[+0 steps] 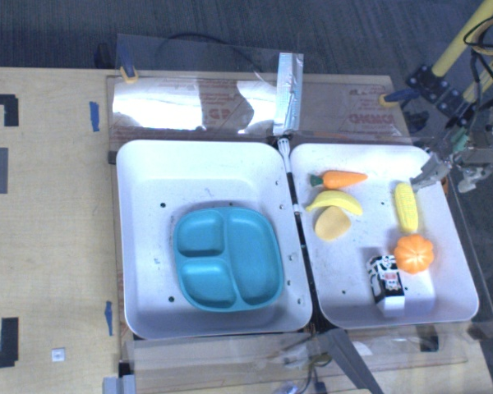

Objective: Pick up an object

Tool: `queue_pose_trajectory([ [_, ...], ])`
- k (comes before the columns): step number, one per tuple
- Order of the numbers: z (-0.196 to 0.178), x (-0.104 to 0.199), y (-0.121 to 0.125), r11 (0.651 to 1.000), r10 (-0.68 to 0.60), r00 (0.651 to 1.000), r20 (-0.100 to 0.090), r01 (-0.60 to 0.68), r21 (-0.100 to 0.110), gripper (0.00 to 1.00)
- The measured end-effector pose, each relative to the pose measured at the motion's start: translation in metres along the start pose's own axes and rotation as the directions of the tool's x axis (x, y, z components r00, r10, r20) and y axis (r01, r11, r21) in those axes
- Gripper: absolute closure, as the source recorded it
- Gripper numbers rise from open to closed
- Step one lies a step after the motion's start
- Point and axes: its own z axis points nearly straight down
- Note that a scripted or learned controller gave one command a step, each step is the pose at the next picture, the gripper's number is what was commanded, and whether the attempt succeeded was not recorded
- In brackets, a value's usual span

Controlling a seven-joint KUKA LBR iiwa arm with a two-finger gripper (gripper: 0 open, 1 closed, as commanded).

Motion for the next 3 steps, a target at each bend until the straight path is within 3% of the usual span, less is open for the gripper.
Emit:
queue_pose_trajectory([
  [1, 0.167, -0.028, 0.0, 1.0, -0.028, 1.0, -0.014, 0.028, 0.009, 0.0],
  [2, 0.153, -0.031, 0.003, 1.0, -0.026, 1.0, -0.006, 0.026, -0.001, 1.0],
  [3, 0.153, -0.029, 0.003, 1.0, -0.028, 1.0, -0.01, 0.028, 0.001, 0.0],
])
